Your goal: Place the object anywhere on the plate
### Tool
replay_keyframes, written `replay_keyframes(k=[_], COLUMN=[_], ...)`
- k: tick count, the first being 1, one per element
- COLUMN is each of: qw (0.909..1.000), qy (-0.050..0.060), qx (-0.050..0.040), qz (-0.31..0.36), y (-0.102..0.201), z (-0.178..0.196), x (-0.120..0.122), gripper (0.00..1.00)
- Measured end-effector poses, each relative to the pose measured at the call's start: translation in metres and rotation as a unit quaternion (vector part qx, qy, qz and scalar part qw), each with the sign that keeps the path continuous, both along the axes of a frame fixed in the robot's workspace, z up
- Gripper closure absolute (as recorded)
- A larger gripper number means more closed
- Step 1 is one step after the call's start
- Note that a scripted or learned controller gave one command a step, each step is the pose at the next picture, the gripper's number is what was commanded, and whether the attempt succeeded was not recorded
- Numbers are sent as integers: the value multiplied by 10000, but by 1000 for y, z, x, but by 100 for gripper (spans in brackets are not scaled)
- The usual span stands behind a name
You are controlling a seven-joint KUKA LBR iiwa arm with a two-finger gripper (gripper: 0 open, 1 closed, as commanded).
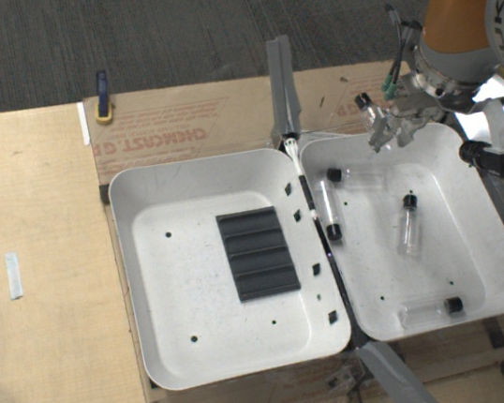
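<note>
Looking down on two white bins, I am seeing the dark ribbed plate (258, 254) lying mid-frame in the left bin (152, 287). The gripper (394, 131) is hovering at the upper right, holding nothing. The nearest clear vial (410, 223) is lying below it in the right bin (500, 270), long axis nearly vertical in frame.

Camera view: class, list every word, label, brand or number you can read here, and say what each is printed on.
"CHEMCAST, G…": red print on the brown cardboard sheet behind the left bin, upside down in this view; the end of the line is too faint to read.
A second, smaller line of red print beside it: too blurred to read.
The clear vials in the right bin and the black ridged plate: no text can be made out.
</note>
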State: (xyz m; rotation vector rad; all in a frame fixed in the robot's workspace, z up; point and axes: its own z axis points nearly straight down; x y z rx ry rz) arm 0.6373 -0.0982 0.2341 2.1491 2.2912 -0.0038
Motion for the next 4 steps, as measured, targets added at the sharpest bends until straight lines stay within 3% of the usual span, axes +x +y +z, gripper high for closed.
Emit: replay_keyframes(k=[1, 2, 3, 4], qw=[9984, 9999, 9993, 9928], qy=[3, 2, 5, -1], qx=[5, 1, -3, -8], qz=[563, -152, -374, -1195], y=[56, 172, 237, 298], z=[-43, -43, -55, 14], x=[21, 21, 21, 19], gripper=[100, 100, 100, 100])
